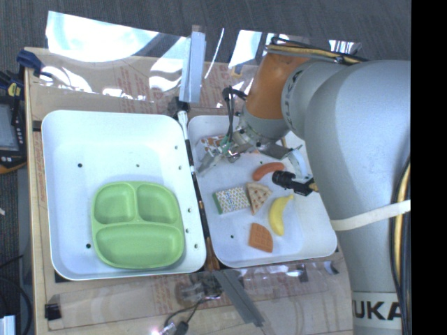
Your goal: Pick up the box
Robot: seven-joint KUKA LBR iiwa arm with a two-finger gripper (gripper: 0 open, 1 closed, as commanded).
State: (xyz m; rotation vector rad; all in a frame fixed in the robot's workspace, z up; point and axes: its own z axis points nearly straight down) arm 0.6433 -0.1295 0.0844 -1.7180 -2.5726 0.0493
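- Currently the claw (209,155) sits low in the right bin (307,239), upper-left area; finger state: can't tell.
- Box (232,199), speckled, lies flat mid-bin, below the claw and apart from it.
- Waffle wedge (258,197) touches the box's right edge; banana (279,213), sausage (269,170), orange cracker (260,238) nearby.
- Left bin (63,152) holds a green divided tray (137,225).

The grey arm (349,152) is seen entering from three o'clock, its bulk stretched toward nine o'clock. An orange band (269,82) is carried above the wrist. The gripper (209,155) is pointed down toward eight o'clock, held low.
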